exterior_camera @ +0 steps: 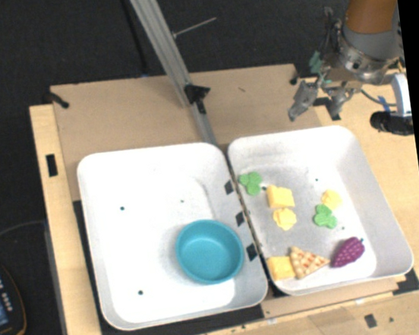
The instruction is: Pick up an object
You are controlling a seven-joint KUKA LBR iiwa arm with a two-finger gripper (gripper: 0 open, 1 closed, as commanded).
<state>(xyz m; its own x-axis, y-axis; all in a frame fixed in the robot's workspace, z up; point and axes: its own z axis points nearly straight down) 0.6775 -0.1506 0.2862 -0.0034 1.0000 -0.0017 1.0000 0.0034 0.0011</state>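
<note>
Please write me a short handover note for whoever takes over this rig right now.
Gripper: above the bench beyond the right bin's far edge, holding nothing.
Right bin: two green pieces, yellow blocks, pizza slice, purple grapes.
Left bin: blue bowl.
Done: nothing picked yet.
Left: bring the arm over a bin, lower, grasp one object and lift it.

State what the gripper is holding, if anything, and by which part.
Nothing is held. The gripper hangs above the bench, beyond the right bin, with nothing between its fingers.
</note>
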